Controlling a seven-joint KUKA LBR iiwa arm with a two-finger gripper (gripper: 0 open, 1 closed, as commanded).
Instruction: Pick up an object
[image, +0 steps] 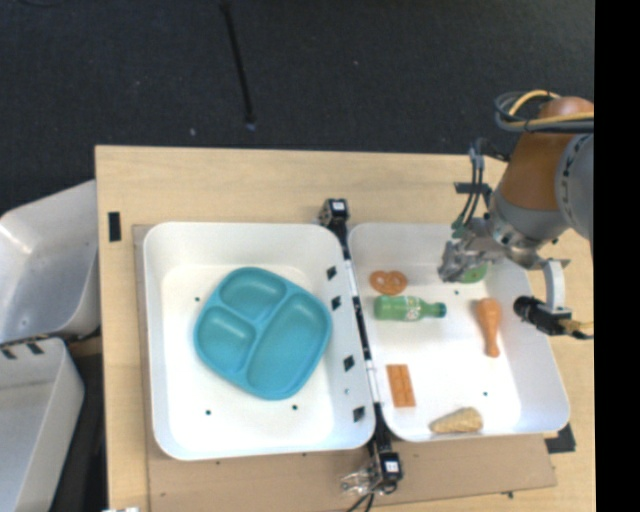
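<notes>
I count 2 white bins on the desk (120, 190): the left bin (160, 400) and the right bin (530, 390). In the left bin I see 1 blue divided plate (262, 332). In the right bin I count 5 loose things: 1 pretzel (388, 282), 1 green bottle (408, 309), 1 drumstick (489, 324), 1 orange bar (400, 385) and 1 piece of bread (456, 422). 1 arm (535, 185) reaches in, carrying 1 gripper (463, 262).

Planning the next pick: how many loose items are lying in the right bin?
5 visible: pretzel, green bottle, drumstick, orange bar, bread piece. Something green sits under the gripper, possibly a sixth.
</notes>
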